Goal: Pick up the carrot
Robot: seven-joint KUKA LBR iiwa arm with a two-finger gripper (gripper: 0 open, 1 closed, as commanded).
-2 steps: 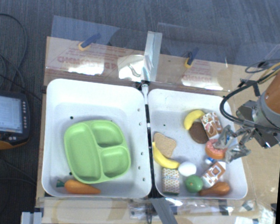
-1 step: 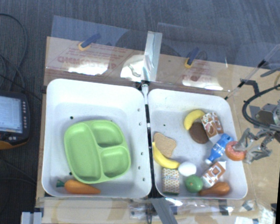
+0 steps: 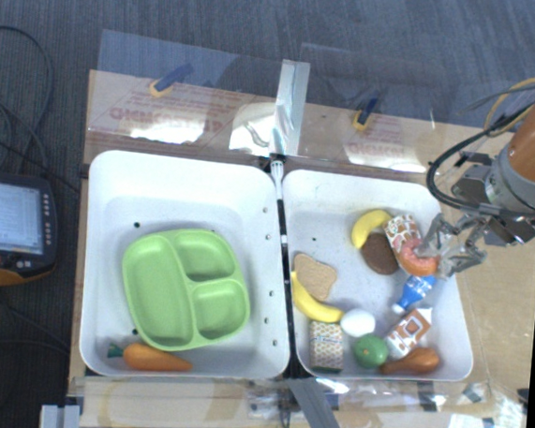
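The carrot is wedged along the left bin's near wall, with the green divided plate just beside it on the far side (open room is left only from above and toward its tip). The right bin is crowded along its near and right portions, while its far-left floor is left bare.

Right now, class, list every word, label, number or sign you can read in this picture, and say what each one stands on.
None can be read for certain.
Reddish lettering on the taped sheet behind the bins: blurred, unreadable.
Screen of the handheld pendant at far left: text too small.
Printed packets in the right bin, one near the claw, the small carton and the blue bottle: labels too blurred.
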